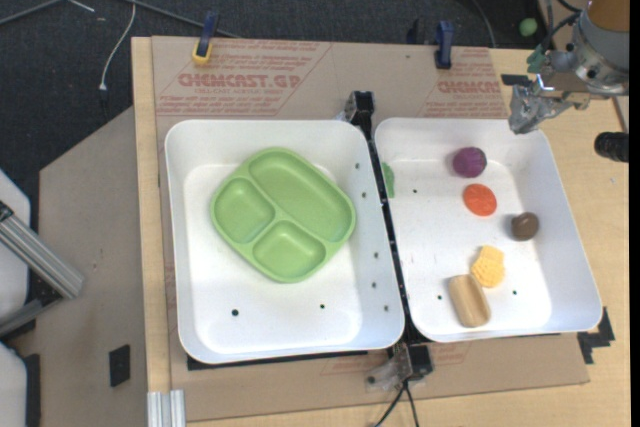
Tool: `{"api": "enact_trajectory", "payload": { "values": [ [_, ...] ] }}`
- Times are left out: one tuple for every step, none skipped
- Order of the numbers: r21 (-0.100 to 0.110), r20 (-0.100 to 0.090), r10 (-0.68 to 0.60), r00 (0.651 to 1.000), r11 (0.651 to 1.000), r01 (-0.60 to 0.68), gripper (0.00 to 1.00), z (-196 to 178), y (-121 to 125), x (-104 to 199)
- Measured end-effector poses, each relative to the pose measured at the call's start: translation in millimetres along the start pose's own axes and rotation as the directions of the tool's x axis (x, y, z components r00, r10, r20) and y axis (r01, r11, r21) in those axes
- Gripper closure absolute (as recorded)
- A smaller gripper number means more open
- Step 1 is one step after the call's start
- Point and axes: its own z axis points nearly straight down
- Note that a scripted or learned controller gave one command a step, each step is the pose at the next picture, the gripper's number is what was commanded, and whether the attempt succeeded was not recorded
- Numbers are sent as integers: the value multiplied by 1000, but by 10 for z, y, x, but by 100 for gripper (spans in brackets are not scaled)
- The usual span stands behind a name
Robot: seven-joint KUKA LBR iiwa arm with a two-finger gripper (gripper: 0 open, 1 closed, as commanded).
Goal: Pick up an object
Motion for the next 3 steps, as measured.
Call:
{"api": "enact_trajectory", "payload": {
  "values": [
    [-11,2,-2,1000,1000,2,0,-59,19,3],
    [-8,1,-4,1000,1000,4,0,432,114,53],
    [-5,1,-2,1000,1000,2,0,996,27,92]
  ]
}}
